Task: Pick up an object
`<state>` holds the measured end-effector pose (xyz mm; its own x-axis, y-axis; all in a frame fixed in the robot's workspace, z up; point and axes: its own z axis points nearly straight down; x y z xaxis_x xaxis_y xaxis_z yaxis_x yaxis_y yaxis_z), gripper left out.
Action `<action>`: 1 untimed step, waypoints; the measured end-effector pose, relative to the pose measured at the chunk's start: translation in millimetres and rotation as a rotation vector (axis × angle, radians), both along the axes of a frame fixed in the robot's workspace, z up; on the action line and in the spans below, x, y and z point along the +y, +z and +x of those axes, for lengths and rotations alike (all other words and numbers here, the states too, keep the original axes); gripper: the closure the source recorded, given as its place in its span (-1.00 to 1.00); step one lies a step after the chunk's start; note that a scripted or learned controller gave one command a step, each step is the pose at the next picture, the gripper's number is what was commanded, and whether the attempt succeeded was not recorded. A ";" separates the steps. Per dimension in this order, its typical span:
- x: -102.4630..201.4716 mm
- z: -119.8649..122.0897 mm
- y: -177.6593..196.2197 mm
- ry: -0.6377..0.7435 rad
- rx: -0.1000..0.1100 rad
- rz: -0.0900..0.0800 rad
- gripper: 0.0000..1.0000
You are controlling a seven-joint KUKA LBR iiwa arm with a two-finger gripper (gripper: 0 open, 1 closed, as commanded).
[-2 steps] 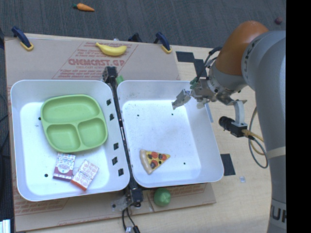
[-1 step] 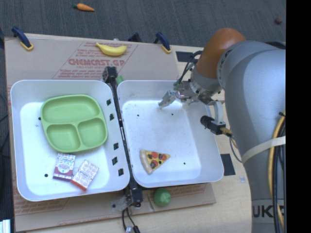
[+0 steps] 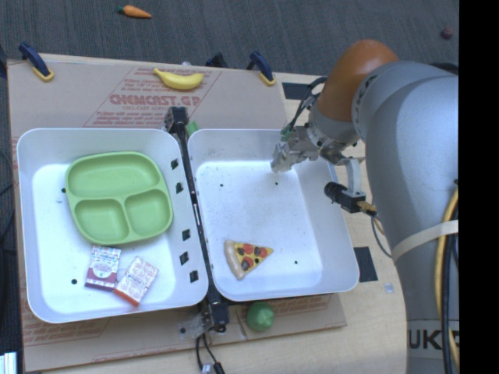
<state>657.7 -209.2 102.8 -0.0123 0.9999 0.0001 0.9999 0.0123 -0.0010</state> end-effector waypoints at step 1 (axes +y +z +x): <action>0.3 -0.1 -0.2 0.001 0.001 0.000 -1.00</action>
<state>657.6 -208.9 102.6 -0.0134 0.9999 0.0005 0.9999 0.0134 -0.0016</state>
